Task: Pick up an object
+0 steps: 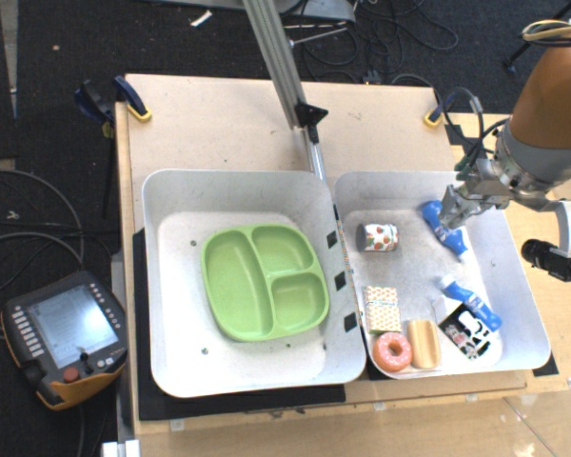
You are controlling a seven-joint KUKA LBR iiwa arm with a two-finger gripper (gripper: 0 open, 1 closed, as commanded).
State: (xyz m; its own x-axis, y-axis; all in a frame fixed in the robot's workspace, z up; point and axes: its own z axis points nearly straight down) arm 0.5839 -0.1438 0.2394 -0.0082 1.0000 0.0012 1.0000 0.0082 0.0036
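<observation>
My gripper [453, 213] hangs over the upper right part of the right bin [514, 255]. It is right at a blue object [447, 231] that lies slanted on the bin floor, and it hides that object's upper end. Whether it touches the object I cannot tell. A small white can with red print [379, 237] lies to the left of it. Near the bin's front lie a checked wafer [382, 307], a pink donut [392, 351], a tan bread roll [423, 343] and a blue, black and white packet [469, 319].
The left bin [171, 255] holds a green divided plate [265, 280]. A slanted metal pole [278, 50] ends at the ridge between the bins. A teach pendant [62, 336] lies off the bench at the left. Yellow clamps [133, 103] grip the bench's back corners.
</observation>
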